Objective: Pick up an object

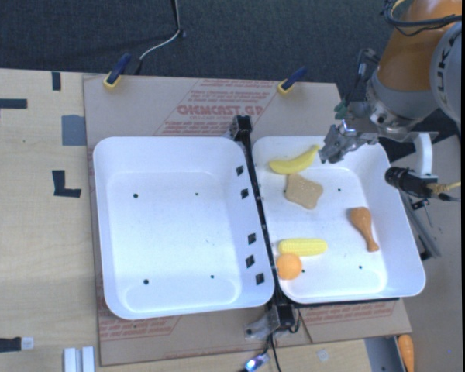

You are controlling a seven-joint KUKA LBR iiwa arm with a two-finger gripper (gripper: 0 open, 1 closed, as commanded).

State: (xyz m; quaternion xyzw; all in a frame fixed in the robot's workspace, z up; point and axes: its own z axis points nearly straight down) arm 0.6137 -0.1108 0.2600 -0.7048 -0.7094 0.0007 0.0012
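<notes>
The right bin (387, 281) holds a yellow banana (293, 162) near its far edge and a tan bread slice (303, 191) just in front of it. A brown chicken drumstick (363, 227) lies at the right, with a yellow corn cob (302, 247) and an orange ball (289, 266) near the front left. My gripper (330, 151) hangs over the far edge of the right bin, just right of the banana's raised tip. Nothing shows between its fingers.
The left bin (170, 223) sits beside the right one, with a black divider strip (249, 200) between them. Both rest on a cardboard sheet (209, 107) held by blue-and-yellow clamps (117, 70). A black cable (167, 37) runs off at the back.
</notes>
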